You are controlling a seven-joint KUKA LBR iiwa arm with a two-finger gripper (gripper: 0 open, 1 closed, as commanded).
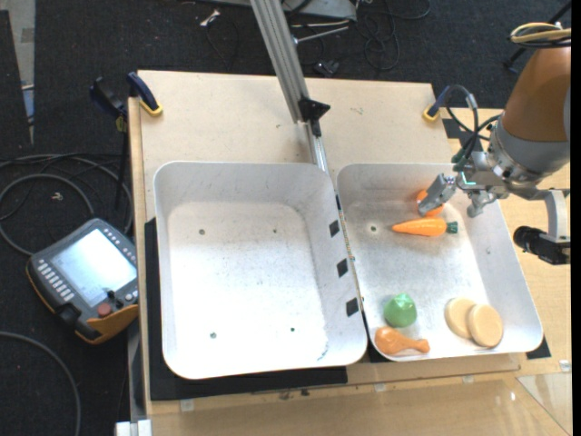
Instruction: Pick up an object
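Note:
My gripper [457, 198] hangs over the far part of the right bin [508, 271], its fingers spread open with nothing between them. Just below it an orange carrot with a green tip [421, 228] lies flat on the bin floor. A small orange piece [422, 194] peeks out beside the left finger [437, 193]; most of it is hidden. Toward the near edge sit a green ball [399, 311], an orange drumstick-shaped toy [400, 341] and two tan round pieces [474, 322].
The left bin [182, 243] stands beside the right one, with a dividing ridge between them. A slanted metal pole [283, 48] rises from the bench behind the bins. A teach pendant [83, 280] lies on the floor to the left.

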